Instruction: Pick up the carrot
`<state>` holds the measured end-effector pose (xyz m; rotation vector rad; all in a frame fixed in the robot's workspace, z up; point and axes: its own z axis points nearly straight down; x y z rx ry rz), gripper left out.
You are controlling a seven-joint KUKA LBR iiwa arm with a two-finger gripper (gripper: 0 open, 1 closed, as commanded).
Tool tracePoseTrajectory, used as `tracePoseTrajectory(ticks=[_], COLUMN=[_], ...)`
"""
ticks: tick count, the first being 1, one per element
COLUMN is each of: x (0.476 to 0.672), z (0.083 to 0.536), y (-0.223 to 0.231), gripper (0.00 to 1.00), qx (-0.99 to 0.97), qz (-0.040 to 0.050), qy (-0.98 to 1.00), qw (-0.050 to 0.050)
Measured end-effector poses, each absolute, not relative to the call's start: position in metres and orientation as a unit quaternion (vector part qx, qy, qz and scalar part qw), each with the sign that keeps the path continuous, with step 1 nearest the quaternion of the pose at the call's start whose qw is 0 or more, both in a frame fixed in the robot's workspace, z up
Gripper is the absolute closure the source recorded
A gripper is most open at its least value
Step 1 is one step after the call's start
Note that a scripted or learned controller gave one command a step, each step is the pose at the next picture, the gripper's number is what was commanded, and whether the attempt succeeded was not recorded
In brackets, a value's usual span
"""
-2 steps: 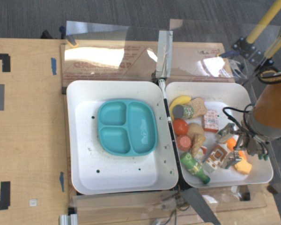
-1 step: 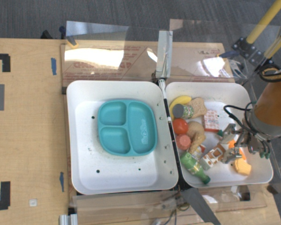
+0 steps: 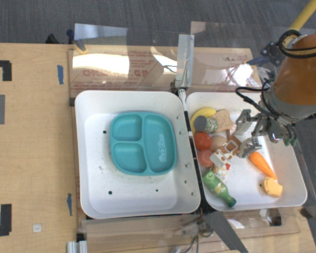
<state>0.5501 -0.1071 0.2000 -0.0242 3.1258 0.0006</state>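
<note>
On the left we see a big white bin [image 3: 89, 194]. A blue-green plate [image 3: 144, 143] with three parts sits in the middle of it.

Next to it on the right is the second white bin [image 3: 295, 186], and it has toy food in it. Along its left side we see a yellow banana [image 3: 201, 113] at the top, with a grey round thing [image 3: 200, 123] just under it. Below that is a red tomato [image 3: 203, 140]. Lower down is a green bottle [image 3: 219, 187], lying on its side near the bottom.

Moving right, we see the gripper [image 3: 251, 135] over the middle of this bin. Its two fingers are spread apart, and nothing is between them.

The carrot [image 3: 262, 163] is orange and lies just below the gripper, a little to the right. It points down toward a small yellow piece of food [image 3: 273, 186] near the bottom right corner. The carrot rests on the bin floor.
</note>
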Motion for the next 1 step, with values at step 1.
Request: tracePoseTrajectory(ticks=[1], x=[0.4900], z=[0.1967], y=[-0.1353], gripper=[1.00], qx=[-0.144], qz=[-0.0002], qy=[0.990], qw=[0.001])
